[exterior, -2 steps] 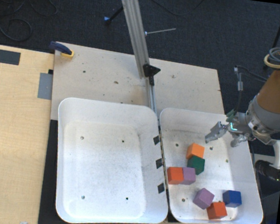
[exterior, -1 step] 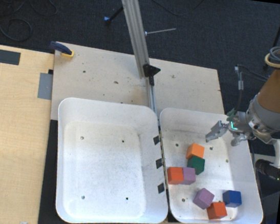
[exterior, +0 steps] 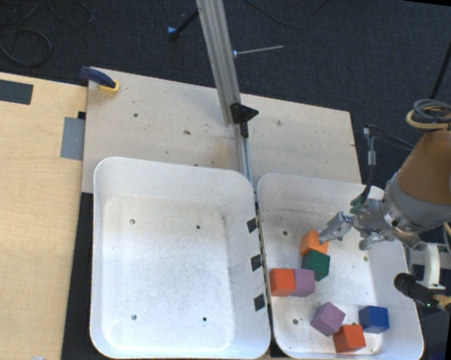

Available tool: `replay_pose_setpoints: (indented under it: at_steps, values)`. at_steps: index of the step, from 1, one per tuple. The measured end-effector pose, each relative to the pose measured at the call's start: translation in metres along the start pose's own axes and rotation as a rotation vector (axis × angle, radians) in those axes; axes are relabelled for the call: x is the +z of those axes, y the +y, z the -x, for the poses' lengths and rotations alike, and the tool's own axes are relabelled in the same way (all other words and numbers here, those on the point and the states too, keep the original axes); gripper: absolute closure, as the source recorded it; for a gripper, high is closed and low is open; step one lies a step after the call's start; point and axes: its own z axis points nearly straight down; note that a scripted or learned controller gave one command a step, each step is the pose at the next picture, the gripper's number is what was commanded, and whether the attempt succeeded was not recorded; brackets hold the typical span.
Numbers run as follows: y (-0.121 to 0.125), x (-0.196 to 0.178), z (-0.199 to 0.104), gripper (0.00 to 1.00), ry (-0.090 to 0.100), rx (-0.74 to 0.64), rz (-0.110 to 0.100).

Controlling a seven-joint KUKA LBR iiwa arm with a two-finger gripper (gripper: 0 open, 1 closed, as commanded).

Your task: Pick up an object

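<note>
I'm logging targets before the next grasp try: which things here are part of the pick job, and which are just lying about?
Job:
gripper
orange block by the gripper
green block
red-orange block
two purple blocks
blue block
red block
right bin

Lying about:
left bin
slanted metal rail
blue-yellow clamp

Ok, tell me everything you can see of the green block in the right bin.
The green block is a small dark green cube, matte, foam-like by its look. It sits on the floor of the right bin, near the middle, slightly turned. An orange block presses against its upper edge, and a purple block lies just below-left, close or touching. The gripper hangs just above the orange one.
</note>
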Motion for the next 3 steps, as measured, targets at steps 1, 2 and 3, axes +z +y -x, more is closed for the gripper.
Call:
replay_pose_setpoints:
  at_steps: [1, 2, 3]
  values:
    - [0.0017, 0.0357, 0.0014, 0.0, 0.0, 0.002, 0.011]
    - [0.0064, 0.039, 0.003, 0.0, -0.006, 0.002, 0.026]
    - [0.0071, 0.0292, 0.0044, 1.0, -0.006, 0.006, 0.029]
